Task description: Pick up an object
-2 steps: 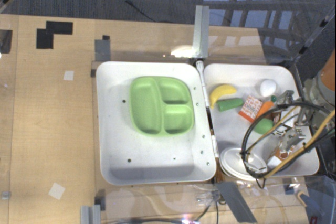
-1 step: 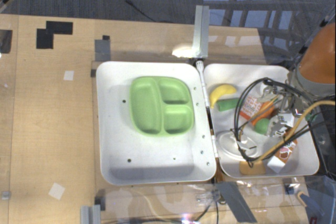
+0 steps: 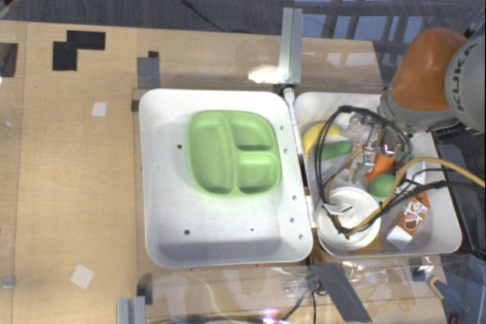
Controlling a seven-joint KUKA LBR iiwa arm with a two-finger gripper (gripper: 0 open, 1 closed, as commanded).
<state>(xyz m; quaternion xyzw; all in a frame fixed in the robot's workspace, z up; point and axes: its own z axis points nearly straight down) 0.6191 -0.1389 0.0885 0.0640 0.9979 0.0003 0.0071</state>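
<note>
A smooth green ball (image 3: 382, 184) lies in the right bin (image 3: 448, 239), just beside a glossy white bowl (image 3: 351, 218). The gripper (image 3: 370, 152) hangs close above it (tangled in cables, so I cannot tell its state). A yellow banana-like piece (image 3: 313, 135) lies beyond the bowl.

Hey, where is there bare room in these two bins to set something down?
Left bin: bare white floor rings the green divided tray, widest along the near edge and left side. Right bin: crowded under the arm, with cables, a white bowl, a yellow item and a small carton.
</note>
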